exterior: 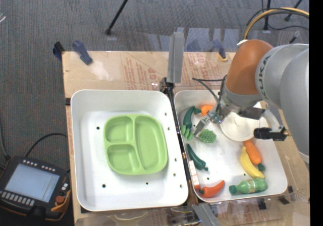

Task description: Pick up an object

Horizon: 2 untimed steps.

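Gripper (206, 122) low in right bin (278, 159), just above green brush-like toy (207, 136); whether clenched or released, cannot tell. Toy lies on bin floor, green pepper (187, 119) just beside. Risk: crowded spot, so closing may catch pepper instead, or nudge toy aside. Cup (238, 128) near, may get bumped.

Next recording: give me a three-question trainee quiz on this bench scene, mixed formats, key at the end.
1. True or false: the green divided plate lies in the right bin.
2. The gripper is closest to: A) the green bottle; B) the bumpy green toy; C) the banana.
3. Fill in: the carrot lies beside the ____.

Key: 1 false, it lies in the left bin; 2 B; 3 banana.
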Motion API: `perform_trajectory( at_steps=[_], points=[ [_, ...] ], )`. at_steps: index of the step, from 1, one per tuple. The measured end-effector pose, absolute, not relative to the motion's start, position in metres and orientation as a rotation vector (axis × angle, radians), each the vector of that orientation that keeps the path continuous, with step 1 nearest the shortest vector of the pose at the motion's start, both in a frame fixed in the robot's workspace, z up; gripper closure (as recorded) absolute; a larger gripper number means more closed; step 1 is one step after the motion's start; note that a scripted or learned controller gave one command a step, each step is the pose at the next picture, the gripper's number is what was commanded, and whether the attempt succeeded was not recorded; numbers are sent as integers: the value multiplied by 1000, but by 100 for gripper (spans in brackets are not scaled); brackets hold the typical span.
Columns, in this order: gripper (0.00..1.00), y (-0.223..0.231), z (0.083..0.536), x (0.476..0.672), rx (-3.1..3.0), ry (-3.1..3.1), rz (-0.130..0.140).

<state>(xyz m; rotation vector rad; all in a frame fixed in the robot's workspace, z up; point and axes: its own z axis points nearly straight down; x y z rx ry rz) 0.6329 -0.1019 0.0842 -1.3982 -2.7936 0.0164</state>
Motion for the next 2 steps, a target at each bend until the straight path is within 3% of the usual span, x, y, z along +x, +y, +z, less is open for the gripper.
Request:
perform_trajectory(
  at_steps=[1,2],
  points=[
    [100,-100,95,636,-1393,-2808,10],
    [0,-99,93,634,-1388,-2799,15]
  ],
)
